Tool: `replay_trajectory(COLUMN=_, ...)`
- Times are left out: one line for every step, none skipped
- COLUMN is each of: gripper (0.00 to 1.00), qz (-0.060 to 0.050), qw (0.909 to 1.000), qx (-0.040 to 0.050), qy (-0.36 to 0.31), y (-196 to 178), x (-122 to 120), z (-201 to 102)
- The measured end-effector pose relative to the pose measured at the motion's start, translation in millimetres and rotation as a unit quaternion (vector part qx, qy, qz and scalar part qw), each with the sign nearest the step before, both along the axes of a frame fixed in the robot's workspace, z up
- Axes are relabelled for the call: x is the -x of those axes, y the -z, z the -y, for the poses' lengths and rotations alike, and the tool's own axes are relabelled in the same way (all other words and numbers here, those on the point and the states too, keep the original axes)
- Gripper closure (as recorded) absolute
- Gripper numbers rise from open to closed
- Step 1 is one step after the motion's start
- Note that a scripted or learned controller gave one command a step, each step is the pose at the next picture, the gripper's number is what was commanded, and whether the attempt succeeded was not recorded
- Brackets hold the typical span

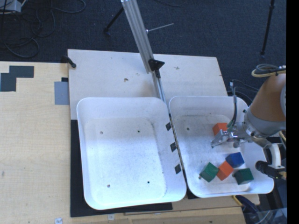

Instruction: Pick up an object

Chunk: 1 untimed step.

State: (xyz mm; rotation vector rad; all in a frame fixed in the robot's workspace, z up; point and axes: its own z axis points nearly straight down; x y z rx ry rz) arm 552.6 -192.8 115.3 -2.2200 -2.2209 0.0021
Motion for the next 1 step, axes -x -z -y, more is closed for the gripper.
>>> replay_trajectory(gripper=0.0, qz=0.002, qw=1.0, qx=0.0, qy=-0.001, y=25.7, x=-68.2, z=-6.7)
